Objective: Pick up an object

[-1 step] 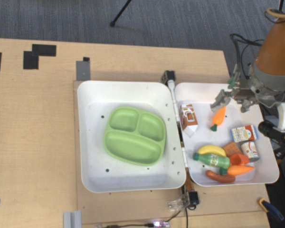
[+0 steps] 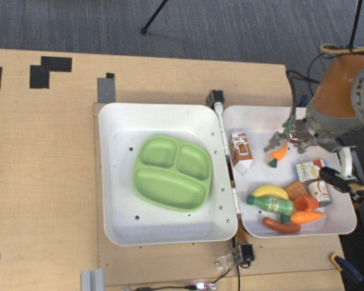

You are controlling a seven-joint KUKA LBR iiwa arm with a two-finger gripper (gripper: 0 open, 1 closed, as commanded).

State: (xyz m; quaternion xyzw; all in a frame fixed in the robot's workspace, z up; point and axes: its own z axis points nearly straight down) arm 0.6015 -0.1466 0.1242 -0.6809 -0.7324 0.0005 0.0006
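Nearest me, along the front edge of the right bin (image 2: 343, 226), lay a crowded heap: a sausage (image 2: 279, 225), a big carrot (image 2: 306, 217), a green bottle (image 2: 272, 204), a banana (image 2: 271, 191) and two small cartons (image 2: 313, 180) pressed together toward the right wall. I judged that pile a poor target, since fingers closing there would likely nudge neighbours instead of seating on one piece.

Further back, by the bin's left wall, a brown-and-white carton (image 2: 241, 150) stood by itself. The small carrot (image 2: 279, 153) lay near the bin's middle, free on all sides, and the gripper (image 2: 285, 139) hung right at it. The fingers looked spread and I saw nothing between them, so I counted no grasp yet.

To do this well, I thought it best to centre on the small carrot, close across its narrow width, then lift straight up.

The left bin (image 2: 118, 162) carried a green divided plate (image 2: 171, 173), not needed here.
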